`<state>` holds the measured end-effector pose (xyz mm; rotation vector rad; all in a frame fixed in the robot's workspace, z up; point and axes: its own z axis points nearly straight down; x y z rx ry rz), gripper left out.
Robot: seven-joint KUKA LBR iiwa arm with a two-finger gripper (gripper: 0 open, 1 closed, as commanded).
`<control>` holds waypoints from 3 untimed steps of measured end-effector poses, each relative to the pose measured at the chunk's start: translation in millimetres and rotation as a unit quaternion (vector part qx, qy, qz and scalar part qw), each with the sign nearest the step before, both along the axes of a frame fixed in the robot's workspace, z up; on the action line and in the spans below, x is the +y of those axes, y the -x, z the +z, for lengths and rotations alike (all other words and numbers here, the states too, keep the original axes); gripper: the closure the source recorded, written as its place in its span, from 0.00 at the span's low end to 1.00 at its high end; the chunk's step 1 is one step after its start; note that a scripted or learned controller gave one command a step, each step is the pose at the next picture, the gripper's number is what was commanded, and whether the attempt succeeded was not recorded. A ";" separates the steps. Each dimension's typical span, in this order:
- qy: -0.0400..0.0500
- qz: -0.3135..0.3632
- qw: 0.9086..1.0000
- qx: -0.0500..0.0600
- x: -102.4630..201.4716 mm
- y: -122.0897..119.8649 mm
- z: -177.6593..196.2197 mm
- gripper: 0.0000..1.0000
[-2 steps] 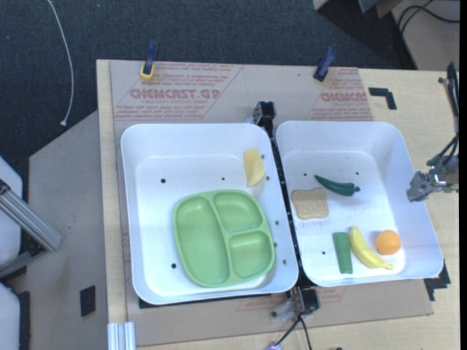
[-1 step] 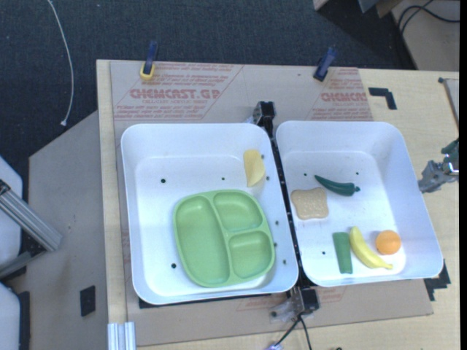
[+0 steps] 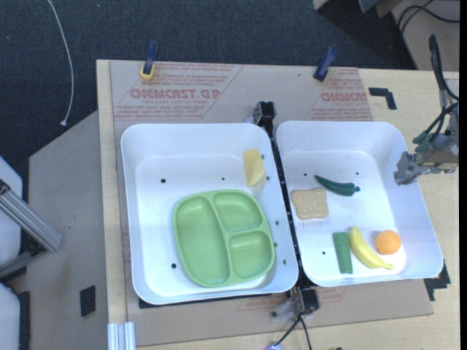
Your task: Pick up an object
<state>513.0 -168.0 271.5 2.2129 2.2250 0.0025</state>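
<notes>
The right bin (image 3: 408, 217) holds a dark green chili pepper (image 3: 337, 186), a tan slice of bread (image 3: 310, 204), a green block (image 3: 342, 252), a yellow banana (image 3: 367, 250) and an orange (image 3: 387, 242). A pale yellow wedge (image 3: 254, 168) lies in the left bin (image 3: 146, 159), beside a green divided plate (image 3: 222, 236). My gripper (image 3: 417, 165) hangs at the right bin's far right rim, apart from all the objects, with nothing seen in it.
Both bins sit on a brown board (image 3: 182, 93) held by a yellow-blue clamp (image 3: 149, 63) and a blue clamp (image 3: 325, 64). A black clip (image 3: 264, 112) joins the bins at the back. Cables (image 3: 440, 71) trail at the right.
</notes>
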 end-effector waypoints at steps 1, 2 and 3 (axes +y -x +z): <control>-0.002 -0.001 1.000 0.002 60.4 -11.4 -9.1 1.00; -0.001 -0.001 1.000 0.002 109.4 -18.8 -7.8 1.00; -0.001 0.000 1.000 0.004 158.7 -23.1 -22.2 1.00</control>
